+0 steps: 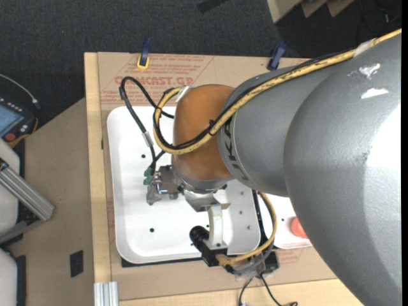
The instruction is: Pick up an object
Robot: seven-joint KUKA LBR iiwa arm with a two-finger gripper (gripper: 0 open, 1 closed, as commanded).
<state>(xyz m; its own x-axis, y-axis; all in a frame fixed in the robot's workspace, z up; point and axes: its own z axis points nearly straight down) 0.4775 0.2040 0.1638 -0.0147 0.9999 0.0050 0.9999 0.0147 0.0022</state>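
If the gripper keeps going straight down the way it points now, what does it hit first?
Probably the bare white floor of the left bin; the gripper hides what lies directly under it, and depth is unclear.

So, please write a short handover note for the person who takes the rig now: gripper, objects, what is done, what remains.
Gripper: low over the left white bin, under the orange wrist band; fingers hidden from the camera.
Objects: one reddish object peeks out in the right bin, beside the arm.
Done: no pick confirmed.
Left: pick up an object and check the grasp.
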